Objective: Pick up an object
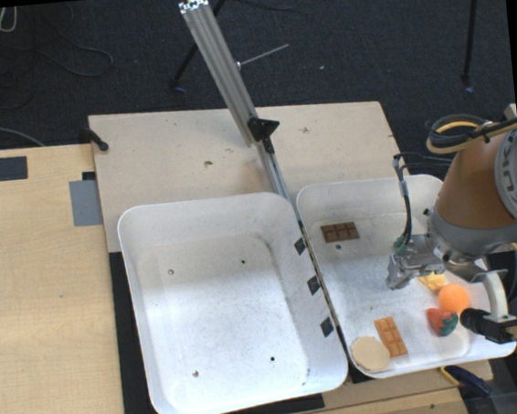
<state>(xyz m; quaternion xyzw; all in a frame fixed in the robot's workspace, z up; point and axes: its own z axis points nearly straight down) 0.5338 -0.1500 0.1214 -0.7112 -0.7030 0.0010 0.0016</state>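
The right bin [359, 202] holds several small objects. A brown chocolate-like block [340, 232] lies near its far left. An orange waffle piece [390, 336] and a round beige disc [371, 353] rest at its front edge. An orange ball [453, 298], a red strawberry-like piece [441, 321] and a yellow piece [432, 280] sit at the right side. My gripper [401, 273] hangs low over the bin floor, just left of the yellow piece, pointing down. Nothing shows between its fingers.
The left bin [151, 231] sits beside the right one, with black clips [313, 284] along the shared wall. A slanted aluminium post [226, 76] rises behind the bins. The grey arm with its orange band [477, 192] covers the right bin's right side.
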